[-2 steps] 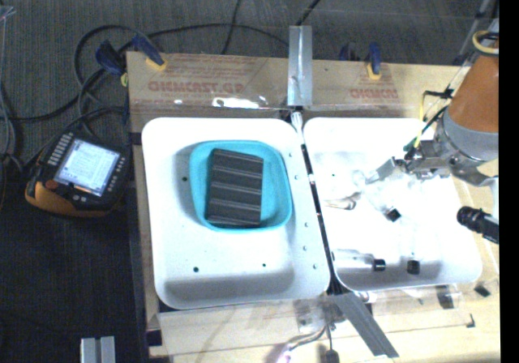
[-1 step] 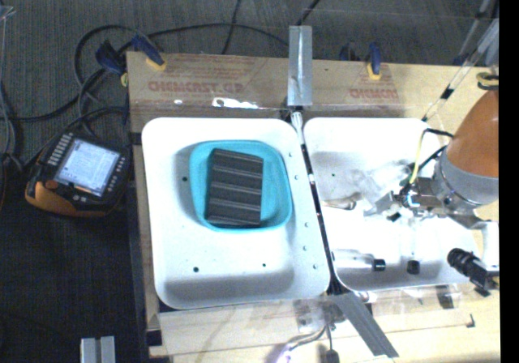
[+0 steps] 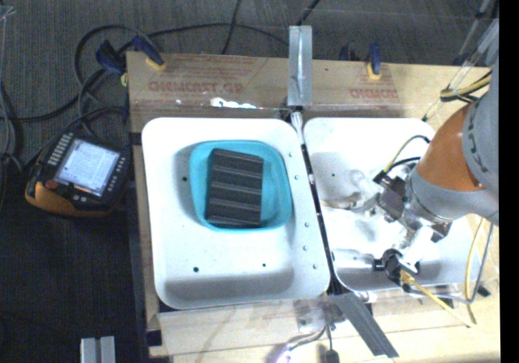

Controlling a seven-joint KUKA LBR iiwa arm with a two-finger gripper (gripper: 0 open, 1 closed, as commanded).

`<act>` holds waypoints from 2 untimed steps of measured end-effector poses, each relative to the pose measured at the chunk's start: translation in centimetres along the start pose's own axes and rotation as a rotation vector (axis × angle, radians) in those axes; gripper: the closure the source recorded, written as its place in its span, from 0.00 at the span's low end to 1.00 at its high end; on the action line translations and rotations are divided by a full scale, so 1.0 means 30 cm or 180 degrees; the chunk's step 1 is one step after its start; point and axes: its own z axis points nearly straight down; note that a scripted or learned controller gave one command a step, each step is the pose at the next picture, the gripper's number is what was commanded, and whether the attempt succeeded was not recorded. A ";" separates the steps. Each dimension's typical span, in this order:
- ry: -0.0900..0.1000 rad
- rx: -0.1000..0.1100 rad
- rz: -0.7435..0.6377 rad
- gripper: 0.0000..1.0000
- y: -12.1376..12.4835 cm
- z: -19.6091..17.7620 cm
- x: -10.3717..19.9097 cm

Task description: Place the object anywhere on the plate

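One gripper (image 3: 395, 206) sits low in right bin (image 3: 357, 138), toward the near side; spread or closed, cannot tell. Dark ridged block (image 3: 235, 187) lies flat on blue plate (image 3: 278, 191) in left bin (image 3: 162, 215), long axis near-to-far, far end tipped slightly right.

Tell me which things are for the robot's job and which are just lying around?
For the job: the blue plate, the dark ribbed block lying on it, the gripper over the right bin.
Just lying about: the handheld screen on the floor, the black cables beside it, the clamp on the bench's back edge.
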 end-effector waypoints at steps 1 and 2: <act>-0.0003 -0.0014 -0.0593 0.00 0.080 -0.189 -0.096; -0.0006 -0.0004 0.0345 0.00 0.030 0.054 -0.039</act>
